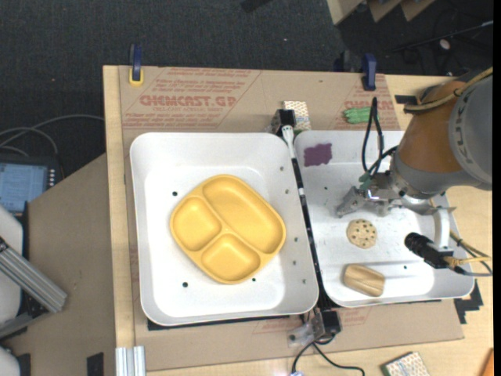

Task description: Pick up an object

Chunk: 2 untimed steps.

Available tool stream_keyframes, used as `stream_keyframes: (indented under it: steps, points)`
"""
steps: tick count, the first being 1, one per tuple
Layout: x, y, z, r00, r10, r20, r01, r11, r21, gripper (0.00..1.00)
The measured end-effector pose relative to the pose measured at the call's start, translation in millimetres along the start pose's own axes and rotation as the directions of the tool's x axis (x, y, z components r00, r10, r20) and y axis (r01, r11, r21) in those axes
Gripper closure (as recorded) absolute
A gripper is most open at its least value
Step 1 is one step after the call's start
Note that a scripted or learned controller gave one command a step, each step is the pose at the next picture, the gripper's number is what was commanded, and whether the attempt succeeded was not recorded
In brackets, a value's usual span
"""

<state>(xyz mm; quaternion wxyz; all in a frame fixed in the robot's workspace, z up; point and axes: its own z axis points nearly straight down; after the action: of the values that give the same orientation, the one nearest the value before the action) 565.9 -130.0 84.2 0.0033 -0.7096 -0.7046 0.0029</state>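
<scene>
A round speckled cookie [361, 233] lies in the middle of the right bin [329, 241]. A tan bread-like block [364, 280] rests near that bin's front edge. A flat purple piece [318, 154] sits in its far left corner. My gripper [362, 200] hangs low in the right bin, just behind the cookie and apart from it. Nothing shows between the gripper and the bin floor.
The left bin [149, 210] holds a yellow three-part plate [227, 227] at its middle. A small green thing [357, 116] lies on the cardboard behind the right bin. Blue clamps stand at the bench's far edge.
</scene>
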Motion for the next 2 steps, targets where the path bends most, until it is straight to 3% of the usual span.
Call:
stream_keyframes:
  steps: [1, 2]
  points:
    - [-25.4, 80.5, -2.2, 1.000, -0.009, 0.004, 0.009, 1.000, -0.017, 0.00]
    - [-13.4, -9.6, 0.2, 1.000, -0.004, -0.002, 0.004, 1.000, -0.001, 0.00]
